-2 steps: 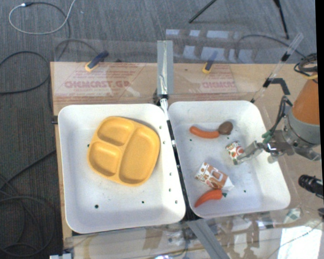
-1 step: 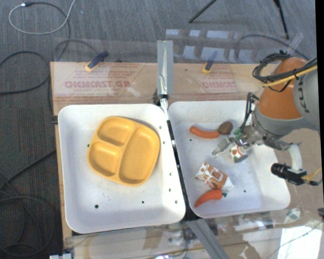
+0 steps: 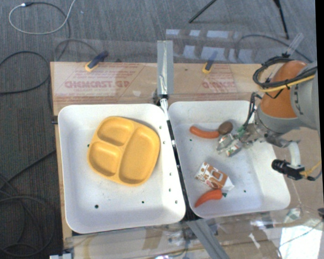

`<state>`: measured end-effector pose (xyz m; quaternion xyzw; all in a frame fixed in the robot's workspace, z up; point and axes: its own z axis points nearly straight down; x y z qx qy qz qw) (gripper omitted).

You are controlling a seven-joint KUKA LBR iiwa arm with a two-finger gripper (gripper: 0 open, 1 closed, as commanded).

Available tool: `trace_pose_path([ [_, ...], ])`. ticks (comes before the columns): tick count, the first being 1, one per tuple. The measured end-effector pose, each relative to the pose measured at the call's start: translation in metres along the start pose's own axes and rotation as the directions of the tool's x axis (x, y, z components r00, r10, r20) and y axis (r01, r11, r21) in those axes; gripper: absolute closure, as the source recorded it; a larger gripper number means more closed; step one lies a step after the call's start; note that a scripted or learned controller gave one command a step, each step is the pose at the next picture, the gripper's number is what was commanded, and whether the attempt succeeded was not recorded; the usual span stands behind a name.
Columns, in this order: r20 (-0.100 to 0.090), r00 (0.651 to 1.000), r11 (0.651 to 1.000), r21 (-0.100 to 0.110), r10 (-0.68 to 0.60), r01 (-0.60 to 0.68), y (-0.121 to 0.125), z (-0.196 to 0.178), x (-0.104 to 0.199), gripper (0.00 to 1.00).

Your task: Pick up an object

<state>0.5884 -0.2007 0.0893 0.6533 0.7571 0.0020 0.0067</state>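
Crumpled silvery-green wrapper point(image 3: 228, 145) lies beside brown round object point(image 3: 225, 128).

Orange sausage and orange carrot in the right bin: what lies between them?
The camera view shows a small printed packet between the sausage and the carrot.

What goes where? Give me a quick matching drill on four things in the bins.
Things:
1. yellow tray
2. sausage
3. carrot
4. packet

Places:
A. right bin's front, nearest the camera
B. left bin
C. right bin's middle
D. right bin's back, beside a brown ball

Pairs: 1-B, 2-D, 3-A, 4-C
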Motion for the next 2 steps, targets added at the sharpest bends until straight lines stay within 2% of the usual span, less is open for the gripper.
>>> trace_pose_path([
  [1, -0.002, 1.000, 1.000, 0.000, 0.000, 0.000, 0.001, -0.009, 0.000, 1.00],
  [2, -0.001, 0.968, 0.968, 0.016, 0.251, -0.251, 0.084, -0.067, 0.064, 1.00],
])
